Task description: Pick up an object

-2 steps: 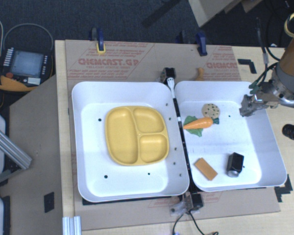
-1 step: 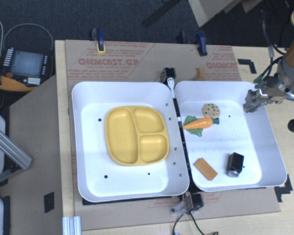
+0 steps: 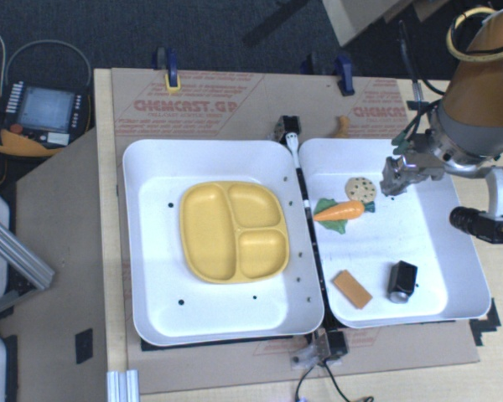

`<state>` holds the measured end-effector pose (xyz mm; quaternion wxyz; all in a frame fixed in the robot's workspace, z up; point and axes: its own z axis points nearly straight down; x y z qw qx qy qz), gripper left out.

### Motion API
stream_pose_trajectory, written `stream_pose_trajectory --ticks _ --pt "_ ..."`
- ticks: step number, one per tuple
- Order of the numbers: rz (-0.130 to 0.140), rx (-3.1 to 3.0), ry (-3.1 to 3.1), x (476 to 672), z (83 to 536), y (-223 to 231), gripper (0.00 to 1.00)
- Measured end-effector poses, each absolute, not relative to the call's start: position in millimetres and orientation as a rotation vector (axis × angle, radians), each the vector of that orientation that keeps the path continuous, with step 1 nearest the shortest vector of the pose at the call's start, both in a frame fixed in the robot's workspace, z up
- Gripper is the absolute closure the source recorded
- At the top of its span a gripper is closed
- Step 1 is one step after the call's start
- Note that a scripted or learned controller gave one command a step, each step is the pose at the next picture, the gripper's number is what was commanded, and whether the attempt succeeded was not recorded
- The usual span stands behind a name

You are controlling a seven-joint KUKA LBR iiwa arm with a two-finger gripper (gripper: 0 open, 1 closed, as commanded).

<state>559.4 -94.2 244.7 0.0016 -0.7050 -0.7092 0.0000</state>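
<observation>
In the right bin lie a round speckled cookie, an orange toy carrot with green leaves, a brown rectangular piece and a small black object. My gripper hangs over the upper part of this bin, just right of the cookie and apart from it. I see nothing held at its tip.
The left bin holds a yellow divided plate. A raised rim separates the two bins. The arm's orange and grey body looms over the right bin's far right corner.
</observation>
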Motion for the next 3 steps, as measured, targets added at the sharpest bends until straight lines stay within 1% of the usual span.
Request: stream_pose_trajectory --ticks 1,2,3 --pt "0.002 -2.216 -2.223 568.1 235.8 -47.0 1.0" --pt "-0.001 -2.212 -2.226 559.1 239.1 9.7 1.0" --pt "-0.003 -2.214 -2.228 559.1 242.1 60.8 1.0"
